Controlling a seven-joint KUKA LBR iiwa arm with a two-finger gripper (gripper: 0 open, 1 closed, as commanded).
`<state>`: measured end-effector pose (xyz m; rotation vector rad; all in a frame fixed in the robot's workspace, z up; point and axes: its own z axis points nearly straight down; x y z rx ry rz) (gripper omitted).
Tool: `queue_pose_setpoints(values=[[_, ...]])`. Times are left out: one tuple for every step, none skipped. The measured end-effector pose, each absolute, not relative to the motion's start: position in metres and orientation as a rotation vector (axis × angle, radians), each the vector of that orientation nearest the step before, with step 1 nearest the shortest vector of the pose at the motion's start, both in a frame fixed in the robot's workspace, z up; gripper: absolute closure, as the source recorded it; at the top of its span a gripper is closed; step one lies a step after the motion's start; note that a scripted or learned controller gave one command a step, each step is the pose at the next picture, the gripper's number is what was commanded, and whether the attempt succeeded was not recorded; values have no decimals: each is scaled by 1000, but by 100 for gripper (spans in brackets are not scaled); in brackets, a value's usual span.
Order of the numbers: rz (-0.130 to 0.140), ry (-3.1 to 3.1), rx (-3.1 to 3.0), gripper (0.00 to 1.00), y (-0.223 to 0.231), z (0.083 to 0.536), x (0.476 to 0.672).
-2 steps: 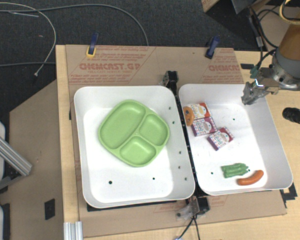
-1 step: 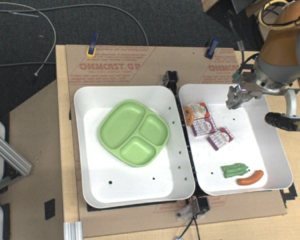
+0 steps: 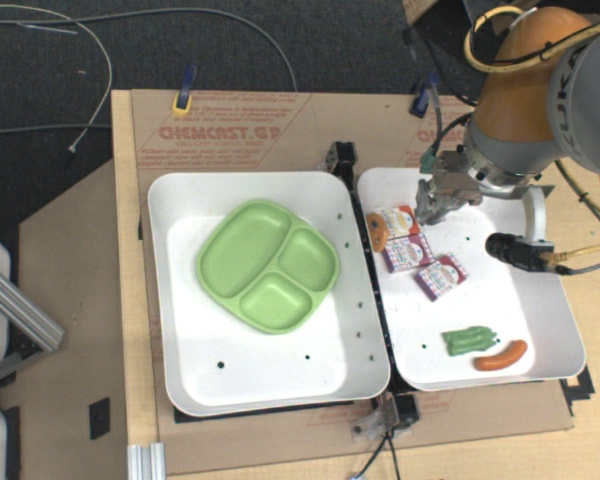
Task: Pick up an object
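Arm poised over the right bin (image 3: 555, 313), where 2 packets (image 3: 420, 263) lie.
The gripper (image 3: 432, 208) hangs above them, probably chosen as nearest; I cannot tell its opening or whether it holds anything.

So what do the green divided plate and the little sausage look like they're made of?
Green divided plate: likely moulded plastic, going by its even colour, soft sheen and rounded compartments. Sausage: probably a glossy plastic or rubber toy, smooth and orange-red; too small to be sure.

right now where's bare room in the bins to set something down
Left bin: bare floor in front of the green plate and along its left wall. Right bin: bare between packets and hot dog. Crowded: the back-left, under the claw.
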<state>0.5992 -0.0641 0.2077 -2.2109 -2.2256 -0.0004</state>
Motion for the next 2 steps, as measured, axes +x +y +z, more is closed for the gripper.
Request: queue_pose_setpoints(values=[[-3, -2227, -2210, 100, 1, 216, 592], [-5, -2228, -2214, 100, 52, 230, 589]])
